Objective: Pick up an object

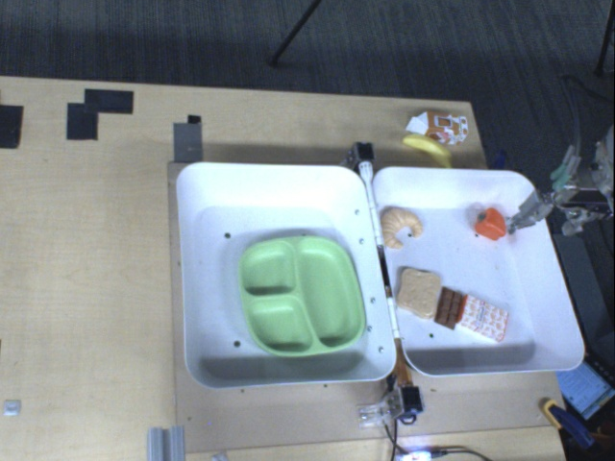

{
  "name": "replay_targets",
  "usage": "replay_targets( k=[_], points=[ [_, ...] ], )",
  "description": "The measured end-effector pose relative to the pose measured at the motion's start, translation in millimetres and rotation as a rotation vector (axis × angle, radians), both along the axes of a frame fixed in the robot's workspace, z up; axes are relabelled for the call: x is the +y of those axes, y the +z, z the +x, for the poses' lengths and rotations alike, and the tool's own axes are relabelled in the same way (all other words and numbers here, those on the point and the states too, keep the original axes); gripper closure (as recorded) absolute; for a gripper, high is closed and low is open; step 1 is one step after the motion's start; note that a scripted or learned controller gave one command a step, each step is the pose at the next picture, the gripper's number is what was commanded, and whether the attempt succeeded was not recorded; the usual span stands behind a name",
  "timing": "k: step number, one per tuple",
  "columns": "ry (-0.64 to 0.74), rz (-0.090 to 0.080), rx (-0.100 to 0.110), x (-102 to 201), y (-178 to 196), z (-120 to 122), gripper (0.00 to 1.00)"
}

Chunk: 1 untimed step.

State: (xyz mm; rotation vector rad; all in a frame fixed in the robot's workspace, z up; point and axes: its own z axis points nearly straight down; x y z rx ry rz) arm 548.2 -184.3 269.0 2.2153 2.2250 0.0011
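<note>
Objects for picking all lie in the right-hand bin [548, 286]: a small orange piece [491, 224] near its far right corner, a croissant [401, 225] close to the wall shared with the other bin, a slice of bread [419, 292] nearer the front, and a chocolate bar [472, 314] in a partly opened wrapper touching the bread's right side. Each rests on the bin floor, so nothing has been lifted, and the whole of the pick looks to be still ahead. The orange piece seems the likeliest target, since the gripper [527, 215] sits just beside it on its right, over the bin's right rim. One slim fingertip points toward the piece, but whether it touches is too fine to make out, and how wide the tool stands cannot be told from this slanted look. What is left, as I judge it, is closing on an item and raising it free of the bin. Beyond this, the left bin [207, 257] holds a green divided plate [302, 294], and on the wooden bench [86, 286] behind the right bin lie a banana [426, 146] and a small packet [443, 126].
</note>
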Motion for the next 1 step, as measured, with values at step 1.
replay_targets(
  k=[1],
  points=[
    [-0.002,0.0,-0.005,7.9,-183.0,6.7,0.0]
  ],
)
